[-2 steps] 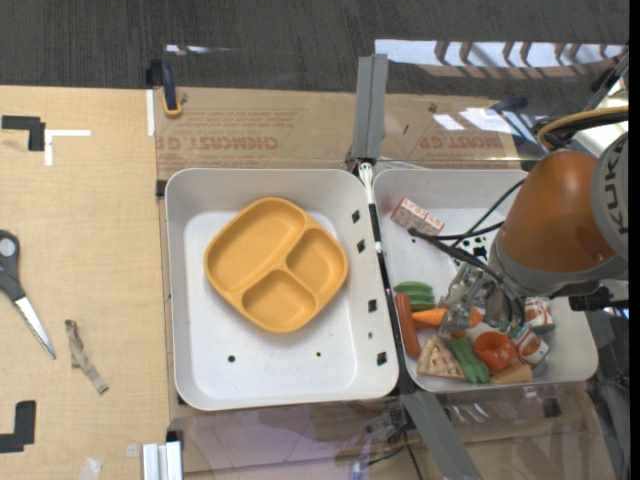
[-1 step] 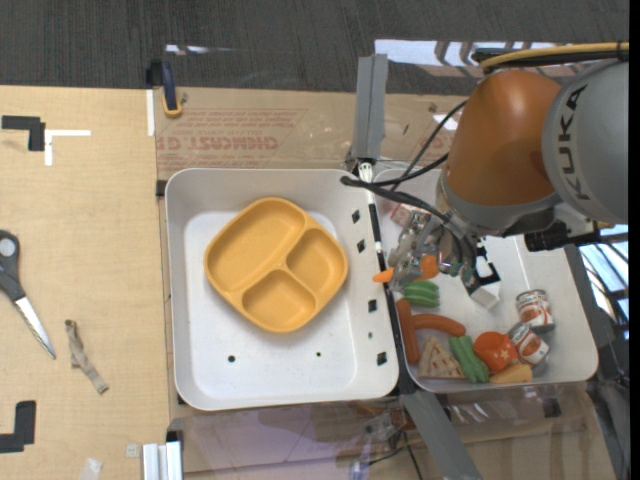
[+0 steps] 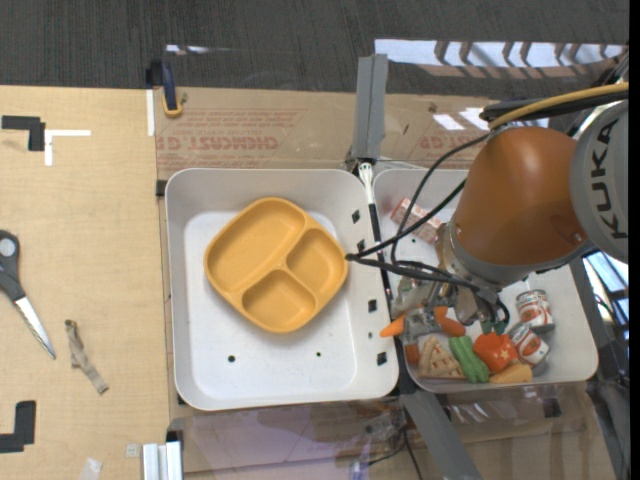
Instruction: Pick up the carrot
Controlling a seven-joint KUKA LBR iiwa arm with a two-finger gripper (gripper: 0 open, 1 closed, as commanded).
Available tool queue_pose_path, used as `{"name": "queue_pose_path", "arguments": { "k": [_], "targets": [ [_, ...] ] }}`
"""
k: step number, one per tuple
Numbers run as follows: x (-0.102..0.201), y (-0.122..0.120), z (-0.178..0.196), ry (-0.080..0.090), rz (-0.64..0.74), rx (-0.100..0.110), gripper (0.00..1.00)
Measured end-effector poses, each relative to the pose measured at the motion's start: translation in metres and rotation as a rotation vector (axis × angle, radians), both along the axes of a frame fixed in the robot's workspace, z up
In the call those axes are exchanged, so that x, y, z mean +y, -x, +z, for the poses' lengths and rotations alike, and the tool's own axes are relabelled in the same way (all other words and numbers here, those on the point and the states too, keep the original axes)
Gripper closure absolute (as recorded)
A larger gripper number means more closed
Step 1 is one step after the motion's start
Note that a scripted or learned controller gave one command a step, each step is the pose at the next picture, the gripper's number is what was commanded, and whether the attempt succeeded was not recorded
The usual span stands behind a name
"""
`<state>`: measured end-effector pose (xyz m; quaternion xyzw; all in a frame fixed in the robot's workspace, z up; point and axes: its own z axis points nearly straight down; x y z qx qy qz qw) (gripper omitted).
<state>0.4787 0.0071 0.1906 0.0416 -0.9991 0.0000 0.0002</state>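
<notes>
Small orange carrot (image 3: 393, 326) lying at the left edge of the right shallow white bin (image 3: 585, 363), just beside the wall shared with the left shallow white bin (image 3: 178, 298), tilted, its thin end toward the left. Just to its right, a pile of toy food: a tan wedge-shaped sandwich slice (image 3: 436, 358), a green bean-like piece (image 3: 468, 358), a red tomato (image 3: 495, 350), a yellow-orange chunk (image 3: 513, 373), and two small red-and-white cans (image 3: 533, 313) near the bin's right side. Above the pile, the claw (image 3: 455, 306) hanging low over the bin, close to the carrot but to its right, largely hidden under the orange band (image 3: 520, 203) of the grey arm; cannot tell whether spread or pressed together, and nothing seen between it. Black cables (image 3: 400, 258) trailing from the wrist toward the bins' shared wall. In the left bin, a yellow-orange plastic plate with three compartments (image 3: 277, 263), lying flat near the middle. On the wooden counter (image 3: 80, 268) to the far left, well apart from the bins, a pair of scissors (image 3: 20, 303) and a small grey scrap (image 3: 88, 358).
</notes>
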Motion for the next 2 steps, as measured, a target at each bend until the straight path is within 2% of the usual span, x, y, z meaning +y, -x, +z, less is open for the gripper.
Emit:
{"name": "queue_pose_path", "arguments": {
  "k": [1, 2],
  "targets": [
    [0.0705, -0.0155, 0.0028, -0.001, 0.308, -0.002, 1.00],
    [0.0708, -0.0171, 0.0106, -0.002, 0.306, -0.004, 1.00]
  ]
}}
